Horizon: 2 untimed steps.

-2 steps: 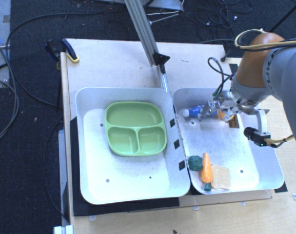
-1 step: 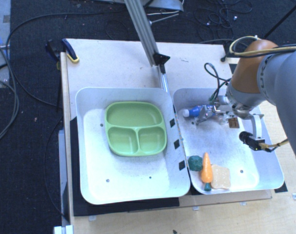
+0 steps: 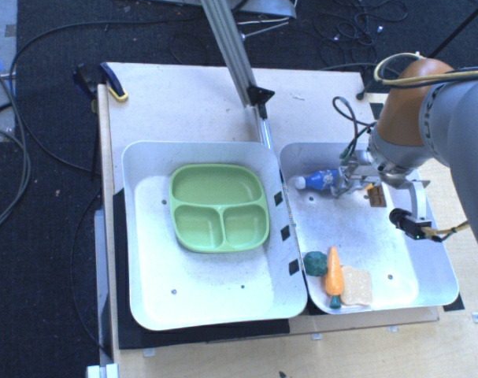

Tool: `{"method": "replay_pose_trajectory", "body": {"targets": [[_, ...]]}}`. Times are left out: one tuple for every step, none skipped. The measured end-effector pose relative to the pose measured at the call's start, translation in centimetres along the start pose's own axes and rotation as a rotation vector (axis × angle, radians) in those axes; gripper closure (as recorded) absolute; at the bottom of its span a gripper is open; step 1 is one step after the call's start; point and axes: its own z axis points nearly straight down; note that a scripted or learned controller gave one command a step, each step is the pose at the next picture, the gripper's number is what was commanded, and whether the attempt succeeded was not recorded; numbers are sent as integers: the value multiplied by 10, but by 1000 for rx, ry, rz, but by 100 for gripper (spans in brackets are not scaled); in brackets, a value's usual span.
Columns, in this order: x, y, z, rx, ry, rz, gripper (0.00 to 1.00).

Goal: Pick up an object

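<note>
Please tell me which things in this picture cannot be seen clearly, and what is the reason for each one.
- Gripper, camera view: small and partly behind the wrist; whether it grips the blue bottle cannot be told.
- Blue bottle: its right end is hidden by the gripper.
- Dark green object beside the carrot: too small to identify.
- Arm: cut off by the right edge.
- Green tray: fully visible, nothing hidden.

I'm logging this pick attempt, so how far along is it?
Done: the grey arm's gripper has reached into the right white bin, beside the small blue bottle with a white cap. In hand: nothing visibly lifted; the bottle lies on the bin floor. Left: grasping and raising it, or the orange toy carrot.
</note>
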Motion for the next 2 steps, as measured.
{"method": "replay_pose_trajectory", "body": {"targets": [[-1,2,-64,-5,0,0,100],[-11,5,-123,-5,0,1,100]]}}
